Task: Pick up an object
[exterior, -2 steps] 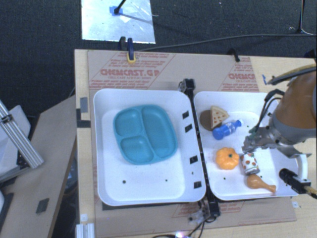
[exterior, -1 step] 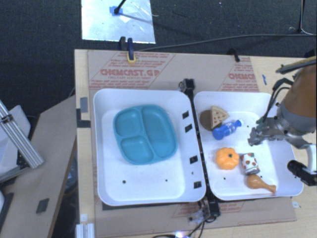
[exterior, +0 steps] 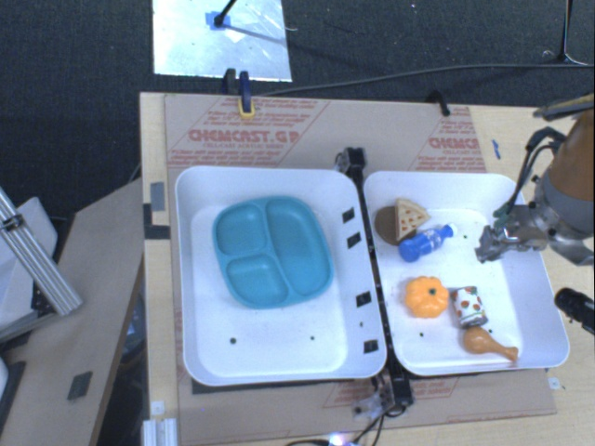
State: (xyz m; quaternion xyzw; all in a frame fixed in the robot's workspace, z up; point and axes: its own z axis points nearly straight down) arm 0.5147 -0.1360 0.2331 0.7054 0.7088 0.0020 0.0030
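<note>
Approaching stage: hovering over right bin (exterior: 535, 342) near its right edge, jaws (exterior: 490, 247) state indeterminable, gripping nothing. Lying toward bin centre: pumpkin (exterior: 426, 297), bottle (exterior: 426, 242), can (exterior: 468, 306). Next: descending onto one object.

- Left bin (exterior: 200, 277): holds a blue divided plate (exterior: 272, 251).
- Right bin (exterior: 539, 342): wedge-topped brown item (exterior: 402, 219) at its far-left corner; blue bottle (exterior: 426, 242) just beside; orange pumpkin (exterior: 427, 297), small patterned can (exterior: 469, 306) and tan drumstick (exterior: 487, 343) nearer.
- Gripper (exterior: 490, 246): over the right bin's right side, apart from the bottle.
</note>
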